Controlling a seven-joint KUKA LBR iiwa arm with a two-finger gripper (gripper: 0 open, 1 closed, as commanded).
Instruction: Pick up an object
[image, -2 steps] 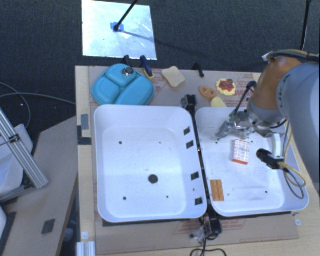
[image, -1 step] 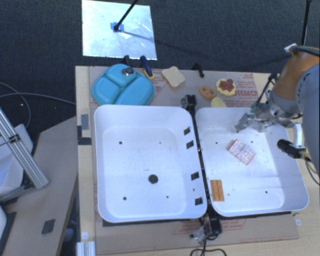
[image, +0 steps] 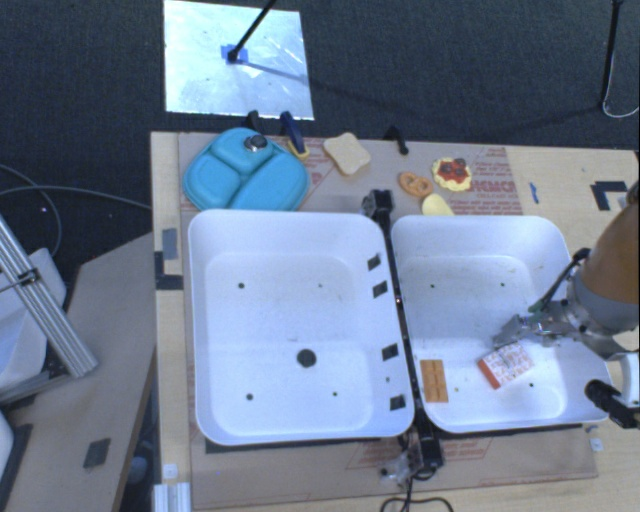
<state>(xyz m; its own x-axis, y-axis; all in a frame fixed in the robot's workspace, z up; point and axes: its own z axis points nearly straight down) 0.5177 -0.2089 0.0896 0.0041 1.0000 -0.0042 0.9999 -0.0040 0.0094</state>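
Observation:
A small white packet with a red end (image: 505, 364) lies flat on the floor of the right bin (image: 470, 240), toward its front right. An orange rectangular piece (image: 433, 380) lies near that bin's front left corner, beside the divider. A small dark round object (image: 306, 357) rests in the left bin (image: 290, 240). My gripper (image: 530, 329) reaches in from the right and hangs just above and behind the packet, nearly touching its top edge. Nothing is visibly held.
Behind the bins on the bench sit a blue divided plate (image: 245, 172), a toast slice (image: 347, 153), a pretzel (image: 414, 184), a small round pizza-like toy (image: 452, 173) and a yellow piece (image: 436, 205). A shiny sheet (image: 237, 58) lies farther back.

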